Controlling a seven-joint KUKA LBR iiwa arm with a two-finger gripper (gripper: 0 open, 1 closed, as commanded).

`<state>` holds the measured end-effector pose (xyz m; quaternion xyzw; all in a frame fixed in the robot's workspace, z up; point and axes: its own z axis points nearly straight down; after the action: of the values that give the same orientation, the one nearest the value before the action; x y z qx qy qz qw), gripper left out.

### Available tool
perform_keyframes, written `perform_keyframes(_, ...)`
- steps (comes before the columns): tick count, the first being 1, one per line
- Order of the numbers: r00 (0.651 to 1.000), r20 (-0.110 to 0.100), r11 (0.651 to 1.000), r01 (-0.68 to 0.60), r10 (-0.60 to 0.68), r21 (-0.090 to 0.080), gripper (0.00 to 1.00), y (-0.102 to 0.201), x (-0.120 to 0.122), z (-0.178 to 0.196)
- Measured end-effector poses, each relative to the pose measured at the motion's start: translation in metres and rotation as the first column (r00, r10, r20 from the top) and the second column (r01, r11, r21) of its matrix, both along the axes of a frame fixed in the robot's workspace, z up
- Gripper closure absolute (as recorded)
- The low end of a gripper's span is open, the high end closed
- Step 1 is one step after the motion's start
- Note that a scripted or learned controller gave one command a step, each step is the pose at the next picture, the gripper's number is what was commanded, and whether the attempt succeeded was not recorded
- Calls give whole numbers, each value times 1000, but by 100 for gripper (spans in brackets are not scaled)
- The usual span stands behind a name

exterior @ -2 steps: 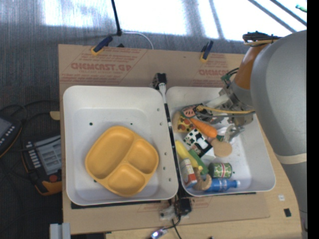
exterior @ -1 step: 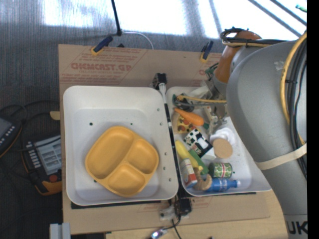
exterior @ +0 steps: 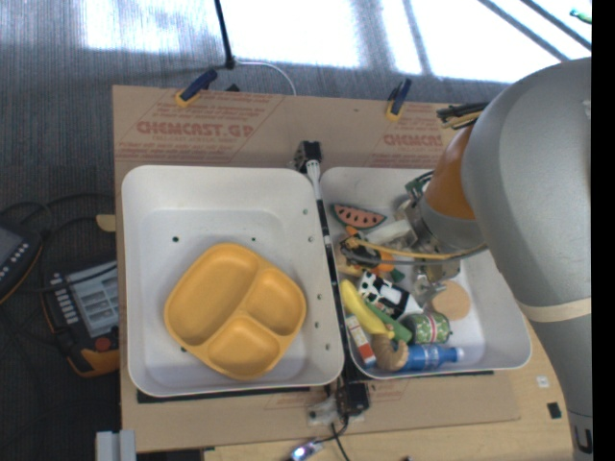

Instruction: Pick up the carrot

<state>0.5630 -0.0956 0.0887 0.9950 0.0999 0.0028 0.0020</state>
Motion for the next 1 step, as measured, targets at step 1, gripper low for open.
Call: perform_keyframes(1,994,-1,994,-108,108,1,0,-17,77,-1)
